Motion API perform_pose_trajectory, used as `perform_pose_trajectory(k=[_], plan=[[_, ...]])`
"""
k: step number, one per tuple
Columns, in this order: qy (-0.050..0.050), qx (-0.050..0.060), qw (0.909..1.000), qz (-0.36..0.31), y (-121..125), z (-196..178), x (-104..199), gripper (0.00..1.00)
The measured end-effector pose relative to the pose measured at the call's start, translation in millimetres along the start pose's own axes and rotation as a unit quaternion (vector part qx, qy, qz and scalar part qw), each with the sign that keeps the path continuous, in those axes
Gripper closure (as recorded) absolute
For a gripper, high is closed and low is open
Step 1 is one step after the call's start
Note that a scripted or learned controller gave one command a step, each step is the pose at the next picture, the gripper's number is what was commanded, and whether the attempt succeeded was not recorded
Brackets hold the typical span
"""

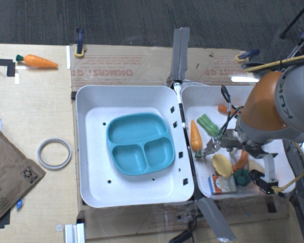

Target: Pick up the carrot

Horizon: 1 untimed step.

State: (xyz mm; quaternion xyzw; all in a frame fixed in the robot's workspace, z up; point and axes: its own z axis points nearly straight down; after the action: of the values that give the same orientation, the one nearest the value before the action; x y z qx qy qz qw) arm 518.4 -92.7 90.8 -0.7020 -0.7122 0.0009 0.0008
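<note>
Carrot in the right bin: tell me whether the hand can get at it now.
Probably yes. The carrot lies bare along the right bin's left wall, nothing on top, and the hand hovers just beside it.

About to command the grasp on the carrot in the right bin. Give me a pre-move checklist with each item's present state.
1. Carrot in the right bin, by its left wall: ok.
2. Carrot top free of other items: ok; the green piece lies just right of it.
3. Gripper close to the carrot: ok, just right of its lower end.
4. Carrot between the fingers: not ok, not held yet.
5. Finger opening: cannot tell.
6. Right target chosen: ok; another carrot lies on the bench, far left.
</note>
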Motion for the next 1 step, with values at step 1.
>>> perform_pose_trajectory(k=[1], plan=[[0.004,0.002,0.9864,0.164,-4.5,0.4,-92.4,0.0]])
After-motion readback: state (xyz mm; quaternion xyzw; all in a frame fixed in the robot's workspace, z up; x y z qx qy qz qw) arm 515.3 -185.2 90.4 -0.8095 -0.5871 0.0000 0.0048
